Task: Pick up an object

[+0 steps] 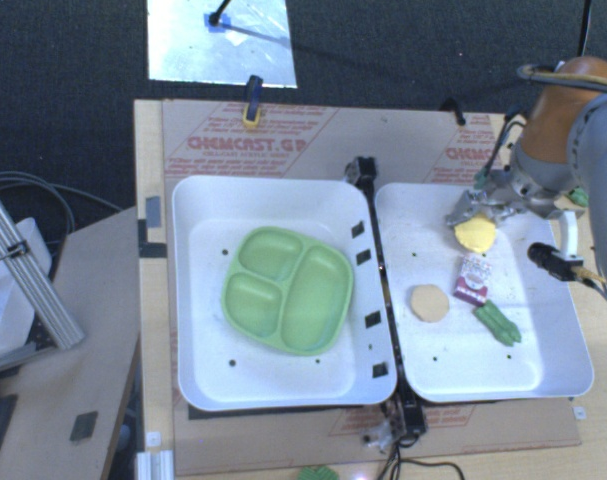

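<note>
- Two shallow white bins are carried side by side on the bench; a green divided plate (287, 290) is seen lying in the middle of the left bin (198, 228).
- In the right bin (553, 368), a yellow object (475, 235) is found near the far edge, directly under the gripper (480, 208).
- The gripper is positioned against the yellow object's top; whether anything is grasped cannot be told.
- A purple-and-white packet (472, 279) is seen just nearer than the yellow object.
- A tan round disc (430, 303) is placed beside the packet, toward the bin's left wall.
- A green object (497, 322) is laid toward the near right corner.
</note>
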`<state>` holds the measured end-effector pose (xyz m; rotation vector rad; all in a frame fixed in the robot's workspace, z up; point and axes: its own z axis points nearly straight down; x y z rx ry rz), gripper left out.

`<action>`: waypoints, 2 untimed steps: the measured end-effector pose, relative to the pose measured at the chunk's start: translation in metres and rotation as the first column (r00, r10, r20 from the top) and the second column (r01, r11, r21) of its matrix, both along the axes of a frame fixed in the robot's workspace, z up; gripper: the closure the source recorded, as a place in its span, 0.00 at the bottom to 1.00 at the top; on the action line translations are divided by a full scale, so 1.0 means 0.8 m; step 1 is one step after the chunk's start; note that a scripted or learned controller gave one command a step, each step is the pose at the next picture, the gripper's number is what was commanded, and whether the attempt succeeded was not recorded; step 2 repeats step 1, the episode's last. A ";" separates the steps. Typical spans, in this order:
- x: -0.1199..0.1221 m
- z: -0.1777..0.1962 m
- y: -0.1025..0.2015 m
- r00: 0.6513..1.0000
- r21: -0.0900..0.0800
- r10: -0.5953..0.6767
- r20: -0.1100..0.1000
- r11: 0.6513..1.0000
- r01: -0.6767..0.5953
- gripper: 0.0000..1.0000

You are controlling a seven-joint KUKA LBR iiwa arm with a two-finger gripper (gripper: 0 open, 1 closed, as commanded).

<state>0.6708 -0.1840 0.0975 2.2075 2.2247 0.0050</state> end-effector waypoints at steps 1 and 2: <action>0.001 0.075 0.096 1.000 0.006 0.004 0.001 1.000 -0.004 1.00; 0.001 0.075 0.096 1.000 0.006 0.004 0.001 1.000 -0.004 1.00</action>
